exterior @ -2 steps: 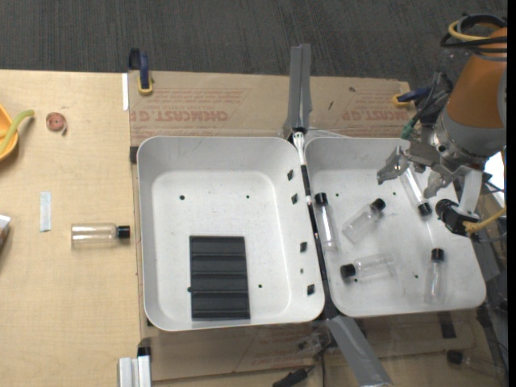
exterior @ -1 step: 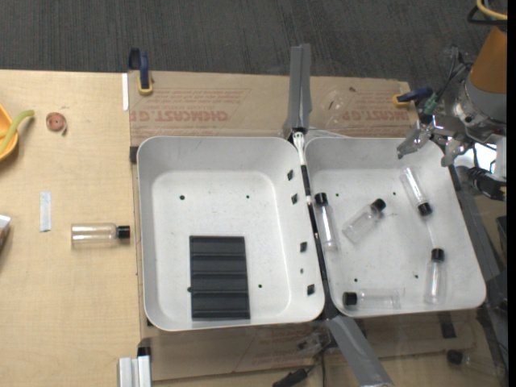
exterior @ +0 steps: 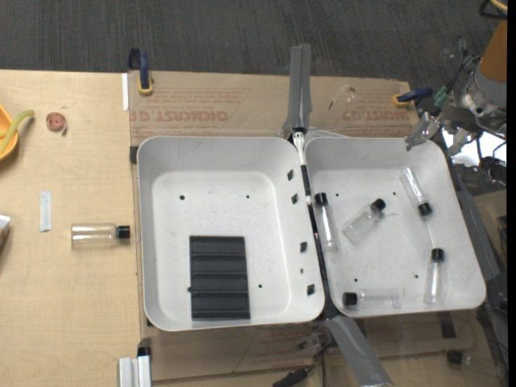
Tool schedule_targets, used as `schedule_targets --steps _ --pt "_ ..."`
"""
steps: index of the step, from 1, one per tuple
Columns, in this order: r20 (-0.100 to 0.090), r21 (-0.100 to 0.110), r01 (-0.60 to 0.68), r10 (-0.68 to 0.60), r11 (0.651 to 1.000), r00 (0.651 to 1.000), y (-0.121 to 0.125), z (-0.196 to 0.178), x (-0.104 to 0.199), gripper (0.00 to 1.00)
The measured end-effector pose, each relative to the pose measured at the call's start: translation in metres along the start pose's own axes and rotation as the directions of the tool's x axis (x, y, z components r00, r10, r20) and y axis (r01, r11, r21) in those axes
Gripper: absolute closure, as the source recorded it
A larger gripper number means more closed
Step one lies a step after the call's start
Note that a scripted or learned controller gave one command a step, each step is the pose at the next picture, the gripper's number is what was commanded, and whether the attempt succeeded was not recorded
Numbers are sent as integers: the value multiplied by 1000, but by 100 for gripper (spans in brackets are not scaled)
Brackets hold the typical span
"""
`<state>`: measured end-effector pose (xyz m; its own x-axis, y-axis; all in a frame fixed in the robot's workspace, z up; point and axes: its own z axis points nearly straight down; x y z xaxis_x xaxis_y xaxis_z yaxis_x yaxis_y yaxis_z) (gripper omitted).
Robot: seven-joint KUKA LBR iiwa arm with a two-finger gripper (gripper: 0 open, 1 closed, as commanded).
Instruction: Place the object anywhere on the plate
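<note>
A black ribbed plate [exterior: 218, 278] lies flat in the front half of the left bin [exterior: 161, 168]. Several clear vials with black caps are scattered in the right bin [exterior: 459, 216]: one [exterior: 364, 220] near the middle, one [exterior: 324, 216] along the left wall, one [exterior: 416, 190] at the right, and others near the front edge. My gripper [exterior: 435, 129] hangs over the right bin's far right corner, above and behind the vials. Nothing shows in its grasp.
A grey divider bar [exterior: 300, 95] runs back between the bins. On the wooden bench left of the bins lie a clear bottle [exterior: 98, 233], a small white strip [exterior: 45, 212] and a yellow object [exterior: 8, 131]. Clamps [exterior: 140, 71] hold the cardboard behind.
</note>
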<state>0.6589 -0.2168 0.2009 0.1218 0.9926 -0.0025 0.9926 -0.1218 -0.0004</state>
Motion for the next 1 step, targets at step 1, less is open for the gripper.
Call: schedule_targets --steps 1 --pt "-1 0 126 -126 992 992 -5 -185 1 0"
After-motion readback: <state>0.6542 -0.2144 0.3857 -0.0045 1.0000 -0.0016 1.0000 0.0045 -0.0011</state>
